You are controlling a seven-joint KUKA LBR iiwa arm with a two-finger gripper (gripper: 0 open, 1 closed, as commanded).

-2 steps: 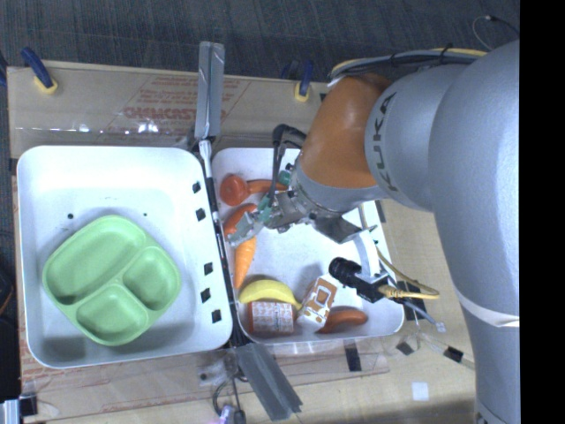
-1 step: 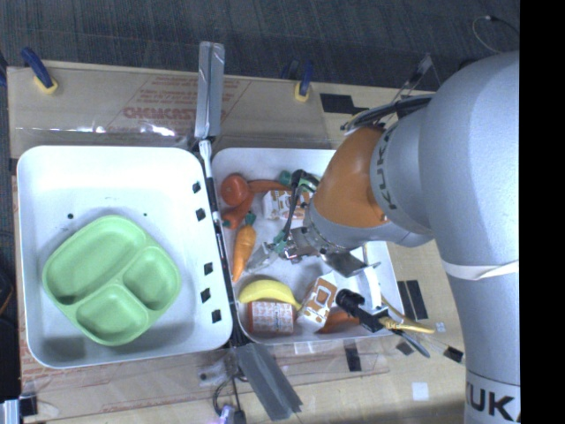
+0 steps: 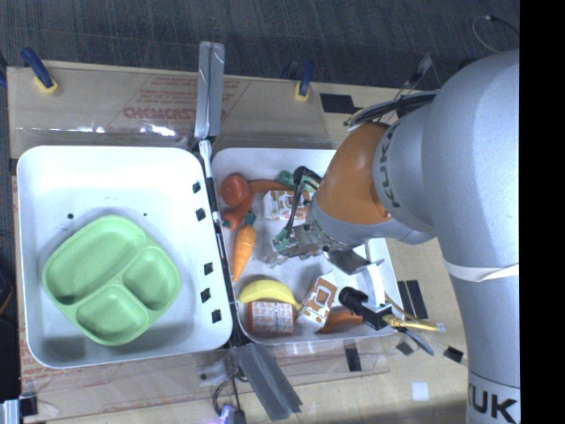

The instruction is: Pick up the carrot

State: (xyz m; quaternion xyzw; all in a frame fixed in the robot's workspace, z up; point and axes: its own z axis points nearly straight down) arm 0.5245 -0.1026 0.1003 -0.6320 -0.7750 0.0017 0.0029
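The carrot [image 3: 244,248] lies lengthwise in the right bin [image 3: 265,159], close to its left wall, with its leafy end pointing up toward a red tomato [image 3: 234,188]. My gripper [image 3: 289,238] hangs low over the middle of that bin, just right of the carrot. From this angle no contact with the carrot can be made out. The orange-banded wrist and grey arm cover the bin's right half.
Below the carrot lie a yellow banana [image 3: 264,290], a brown can [image 3: 269,318] and a small carton [image 3: 320,300]. An orange item [image 3: 338,321] sits near the front wall. More small packets [image 3: 281,205] crowd the bin's top. The left bin [image 3: 53,170] holds a green divided plate [image 3: 110,276].
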